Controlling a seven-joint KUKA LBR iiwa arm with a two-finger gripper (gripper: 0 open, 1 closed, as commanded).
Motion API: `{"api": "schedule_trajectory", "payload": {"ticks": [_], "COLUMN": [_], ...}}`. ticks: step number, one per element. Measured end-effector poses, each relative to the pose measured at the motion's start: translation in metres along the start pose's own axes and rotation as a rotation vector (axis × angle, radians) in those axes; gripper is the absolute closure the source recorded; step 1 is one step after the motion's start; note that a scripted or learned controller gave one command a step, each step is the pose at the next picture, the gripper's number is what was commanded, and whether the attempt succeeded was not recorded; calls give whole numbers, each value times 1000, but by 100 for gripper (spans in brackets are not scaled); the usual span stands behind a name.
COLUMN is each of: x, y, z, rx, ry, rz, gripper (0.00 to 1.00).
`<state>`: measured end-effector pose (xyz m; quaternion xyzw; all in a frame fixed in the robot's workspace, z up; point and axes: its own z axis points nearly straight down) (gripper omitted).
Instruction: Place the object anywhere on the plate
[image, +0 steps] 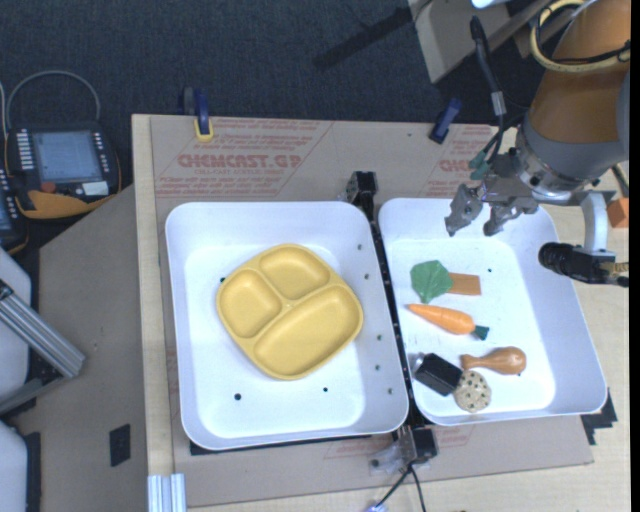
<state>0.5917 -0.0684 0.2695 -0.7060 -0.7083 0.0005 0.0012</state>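
1. The gripper (477, 221) hangs over the far edge of the right bin (565, 300); its two fingers stand apart with a clear gap, and nothing sits between them.
2. The arm (580, 90), grey with an orange band, reaches in from the right above the bin's far right corner.
3. Toy items lie in the right bin, all apart from the gripper: a green leaf with an orange stub (443, 281) near the middle; a carrot (445, 319) just below it; a brown drumstick (495, 361) toward the near edge; a black block (437, 374) at the near left; a speckled round cookie (472, 392) touching the block's right side.
4. The yellow plate (290, 311), with three compartments, rests in the middle of the left bin (200, 300); its compartments hold nothing.
5. Both bins sit side by side on a cardboard sheet (290, 160).
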Motion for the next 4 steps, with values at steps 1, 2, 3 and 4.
{"api": "schedule_trajectory", "payload": {"ticks": [1, 2, 3, 4], "x": [49, 91, 141, 138], "y": [-14, -33, -43, -42], "z": [19, 24, 41, 40], "rx": [1, 1, 2, 0], "ry": [0, 1, 1, -1], "rz": [-1, -1, -2, 3], "gripper": [100, 100, 100, 0]}}
